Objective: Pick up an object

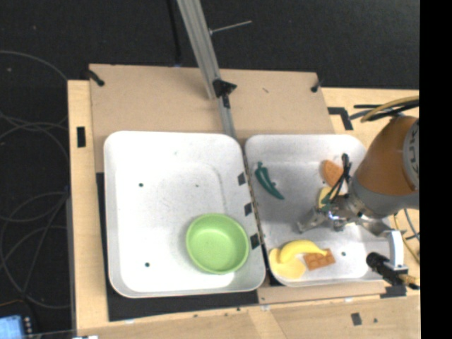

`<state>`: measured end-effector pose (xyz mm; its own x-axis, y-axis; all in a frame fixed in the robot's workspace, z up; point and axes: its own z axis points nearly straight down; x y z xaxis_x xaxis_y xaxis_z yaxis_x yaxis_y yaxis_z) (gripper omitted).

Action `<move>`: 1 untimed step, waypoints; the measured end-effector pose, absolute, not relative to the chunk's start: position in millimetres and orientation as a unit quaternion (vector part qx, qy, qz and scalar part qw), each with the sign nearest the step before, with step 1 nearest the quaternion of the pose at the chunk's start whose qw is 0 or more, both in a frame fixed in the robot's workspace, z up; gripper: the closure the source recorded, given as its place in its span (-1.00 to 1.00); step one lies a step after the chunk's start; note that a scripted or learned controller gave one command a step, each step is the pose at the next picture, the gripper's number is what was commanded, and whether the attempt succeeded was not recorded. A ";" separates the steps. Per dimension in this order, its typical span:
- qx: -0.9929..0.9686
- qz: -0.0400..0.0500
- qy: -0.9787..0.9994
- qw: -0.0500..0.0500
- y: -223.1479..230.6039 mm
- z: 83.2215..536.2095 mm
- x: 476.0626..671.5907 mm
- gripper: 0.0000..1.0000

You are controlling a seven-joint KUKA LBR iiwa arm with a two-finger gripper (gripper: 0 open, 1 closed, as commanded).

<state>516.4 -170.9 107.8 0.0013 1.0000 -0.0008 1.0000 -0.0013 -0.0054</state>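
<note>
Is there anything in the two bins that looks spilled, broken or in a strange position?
Nothing stands out. The green bowl sits upright in the left bin. The yellow toy and small green piece lie loose in the right bin, as expected.

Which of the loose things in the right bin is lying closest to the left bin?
The dark green curved strip, which sits near the divider. The yellow banana-shaped piece lies at the front wall and the orange rounded object farther right, by the gripper.

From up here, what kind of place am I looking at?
Most likely a robotics lab test bench. Two shallow white bins sit side by side on a board, a grey and orange robot arm reaches over the right one, and small toy-like items such as a green bowl lie inside.
</note>
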 end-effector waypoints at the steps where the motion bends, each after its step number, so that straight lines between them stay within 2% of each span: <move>1: -0.709 -0.002 -0.705 -0.002 -170.5 122.0 519.5 1.00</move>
<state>519.5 -170.5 122.0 0.0055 1.0000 0.0008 1.0000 -0.0055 0.0055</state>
